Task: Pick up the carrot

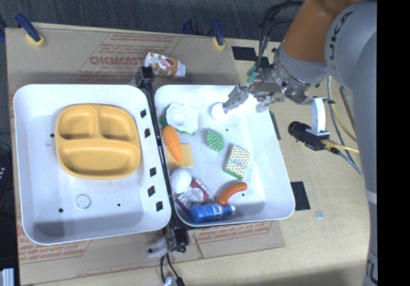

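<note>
The carrot (172, 143) is orange and tapered. It lies in the right bin (272, 169) close to that bin's left wall, with its thick end toward the back, partly on a pale yellow slice (186, 155). My gripper (248, 100) hangs over the bin's far right part, well to the right of the carrot and apart from it. Its fingers (234, 98) stand open with nothing between them. A small white round thing (218, 110) lies just beside the left finger.
Around the carrot lie a white and green item (181, 117), a green knobbly piece (216, 140), a patterned block (238, 161), a white egg (180, 180), a sausage (230, 192) and a blue bottle (211, 213). The left bin holds a yellow divided plate (98, 139).
</note>
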`<state>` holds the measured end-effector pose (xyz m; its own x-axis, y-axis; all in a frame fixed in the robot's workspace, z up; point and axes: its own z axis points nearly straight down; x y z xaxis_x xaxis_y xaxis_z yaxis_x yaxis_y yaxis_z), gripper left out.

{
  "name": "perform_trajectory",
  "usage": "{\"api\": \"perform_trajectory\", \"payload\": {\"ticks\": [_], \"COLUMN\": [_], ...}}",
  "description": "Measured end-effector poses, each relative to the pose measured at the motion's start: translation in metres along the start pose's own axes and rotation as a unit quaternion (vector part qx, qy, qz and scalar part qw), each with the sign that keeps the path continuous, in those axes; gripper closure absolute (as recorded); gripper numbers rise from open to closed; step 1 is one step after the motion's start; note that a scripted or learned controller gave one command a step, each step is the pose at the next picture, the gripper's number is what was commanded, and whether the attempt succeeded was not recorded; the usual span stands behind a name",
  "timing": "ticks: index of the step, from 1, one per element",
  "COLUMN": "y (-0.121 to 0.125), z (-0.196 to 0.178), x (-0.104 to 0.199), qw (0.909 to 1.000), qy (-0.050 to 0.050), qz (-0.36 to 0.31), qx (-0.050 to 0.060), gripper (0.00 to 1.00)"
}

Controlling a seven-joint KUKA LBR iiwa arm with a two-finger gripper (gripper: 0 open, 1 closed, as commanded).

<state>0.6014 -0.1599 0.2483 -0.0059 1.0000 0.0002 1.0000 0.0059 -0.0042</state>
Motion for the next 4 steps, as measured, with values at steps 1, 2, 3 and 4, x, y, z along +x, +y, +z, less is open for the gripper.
{"api": "perform_trajectory", "payload": {"ticks": [1, 2, 3, 4], "y": [0.001, -0.001, -0.001, -0.001], "z": [0.145, 0.150, 0.140, 0.140], "x": [0.036, 0.063, 0.063, 0.063], "qw": [0.9960, 0.9769, 0.9773, 0.9773], "qy": [0.000, -0.002, -0.001, -0.001], "qz": [0.090, 0.213, 0.212, 0.212], "qx": [-0.002, -0.008, -0.006, -0.006], "gripper": [0.00, 0.00, 1.00, 0.00]}}
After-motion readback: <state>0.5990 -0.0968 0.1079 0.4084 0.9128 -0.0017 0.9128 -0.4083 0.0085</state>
